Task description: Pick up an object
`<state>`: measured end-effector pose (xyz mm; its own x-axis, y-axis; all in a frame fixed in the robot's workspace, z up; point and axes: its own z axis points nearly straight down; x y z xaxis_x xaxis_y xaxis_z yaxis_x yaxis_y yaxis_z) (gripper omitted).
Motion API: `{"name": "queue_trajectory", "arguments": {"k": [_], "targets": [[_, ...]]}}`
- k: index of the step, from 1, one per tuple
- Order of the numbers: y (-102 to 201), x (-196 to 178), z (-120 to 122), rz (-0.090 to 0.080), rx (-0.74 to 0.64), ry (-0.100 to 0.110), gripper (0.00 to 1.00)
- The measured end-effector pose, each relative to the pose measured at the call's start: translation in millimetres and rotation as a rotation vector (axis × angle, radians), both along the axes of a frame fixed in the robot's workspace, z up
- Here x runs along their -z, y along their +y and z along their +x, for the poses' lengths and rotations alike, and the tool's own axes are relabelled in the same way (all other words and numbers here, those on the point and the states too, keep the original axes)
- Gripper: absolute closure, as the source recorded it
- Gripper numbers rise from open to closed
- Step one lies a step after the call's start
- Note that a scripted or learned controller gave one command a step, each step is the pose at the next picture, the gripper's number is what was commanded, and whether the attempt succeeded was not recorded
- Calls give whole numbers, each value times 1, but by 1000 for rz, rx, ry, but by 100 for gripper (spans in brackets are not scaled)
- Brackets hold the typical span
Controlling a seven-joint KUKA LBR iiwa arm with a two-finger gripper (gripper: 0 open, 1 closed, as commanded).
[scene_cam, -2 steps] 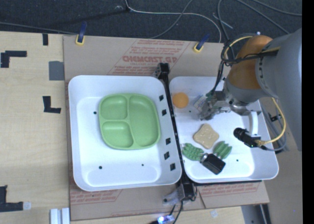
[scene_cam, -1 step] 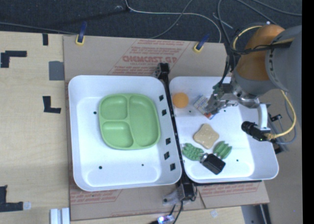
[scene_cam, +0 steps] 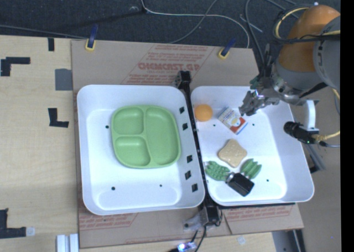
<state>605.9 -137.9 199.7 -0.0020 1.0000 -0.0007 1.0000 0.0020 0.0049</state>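
The right bin [scene_cam: 287,157] holds several small objects: an orange ball [scene_cam: 203,113] at its far left, a small white, blue and red carton [scene_cam: 232,119], a tan slice of toast [scene_cam: 232,153], green pea pods [scene_cam: 228,170] and a black block [scene_cam: 241,184] near the front. My gripper [scene_cam: 250,103] hangs over the bin's far part, just right of the carton and slightly above it. Nothing is visible between its fingers.
The left bin [scene_cam: 94,151] holds a green divided plate [scene_cam: 146,136]. A black clip strip [scene_cam: 189,135] runs between the bins. Cables [scene_cam: 221,8] trail across the dark floor behind. The arm's orange band [scene_cam: 310,30] looms at the far right.
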Motion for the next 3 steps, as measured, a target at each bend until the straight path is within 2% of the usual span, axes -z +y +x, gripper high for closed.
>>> {"name": "queue_trajectory", "arguments": {"k": [1, 3], "targets": [[1, -24, 1, 1, 0, 3, 100], [108, -40, -20, 3, -5, 6, 100]]}}
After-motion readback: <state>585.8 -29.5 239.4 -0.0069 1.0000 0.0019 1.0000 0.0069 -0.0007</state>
